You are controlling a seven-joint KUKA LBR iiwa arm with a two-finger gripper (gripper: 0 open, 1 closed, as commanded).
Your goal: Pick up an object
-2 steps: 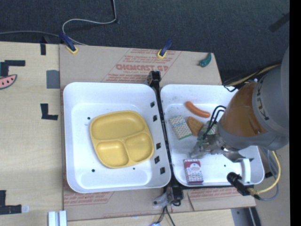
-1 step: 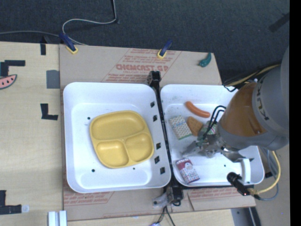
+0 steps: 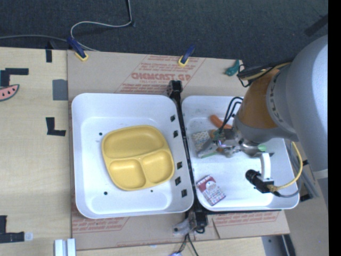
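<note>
Arm [image 3: 298, 100] reaches in from the right, over the right bin [image 3: 277, 199]. Gripper [image 3: 209, 147] sits low in that bin's left part, near the divider, tip on a small patterned grey-white item [image 3: 200, 137]; can't tell its state, view too cluttered there. Orange object [image 3: 217, 121] just beyond it, toward the far side. Red-and-white packet [image 3: 210, 189] lies flat near the bin's near-left corner, apart from the gripper. Left bin [image 3: 85, 143] holds a yellow divided tray [image 3: 137, 157], roughly centred.
</note>
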